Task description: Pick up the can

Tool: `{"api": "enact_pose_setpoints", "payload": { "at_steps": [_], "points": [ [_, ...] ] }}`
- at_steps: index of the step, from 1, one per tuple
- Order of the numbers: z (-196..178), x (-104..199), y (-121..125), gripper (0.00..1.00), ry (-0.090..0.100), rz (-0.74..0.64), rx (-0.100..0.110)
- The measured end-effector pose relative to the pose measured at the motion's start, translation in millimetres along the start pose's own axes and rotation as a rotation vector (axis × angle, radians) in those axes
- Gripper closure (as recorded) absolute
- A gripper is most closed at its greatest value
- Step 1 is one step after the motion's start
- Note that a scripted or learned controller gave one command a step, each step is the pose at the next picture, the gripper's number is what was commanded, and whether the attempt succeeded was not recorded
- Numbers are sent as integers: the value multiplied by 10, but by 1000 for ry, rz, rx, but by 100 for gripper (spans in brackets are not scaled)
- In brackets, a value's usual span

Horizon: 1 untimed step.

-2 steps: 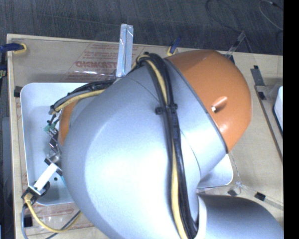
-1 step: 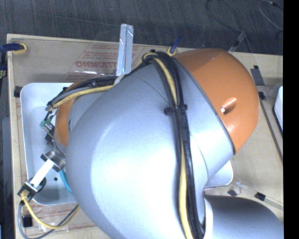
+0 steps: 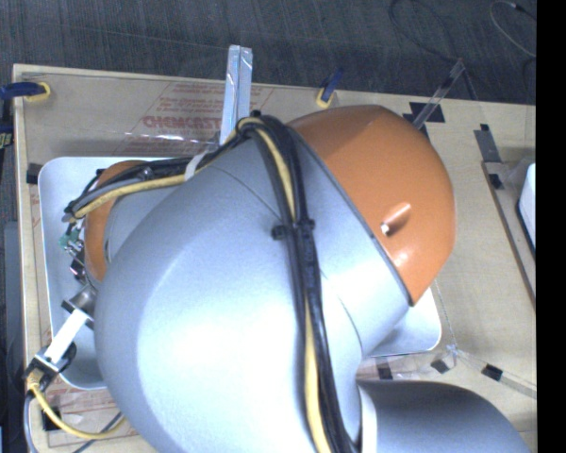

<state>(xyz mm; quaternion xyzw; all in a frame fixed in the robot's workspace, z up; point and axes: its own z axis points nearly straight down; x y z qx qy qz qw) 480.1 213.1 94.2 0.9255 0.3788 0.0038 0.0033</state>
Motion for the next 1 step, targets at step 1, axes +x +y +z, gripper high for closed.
{"api": "enact_pose_setpoints", "payload": {
  "at_steps": [1],
  "points": [
    [-1209, 227, 274, 100, -8, -280, 15]
  ]
}}
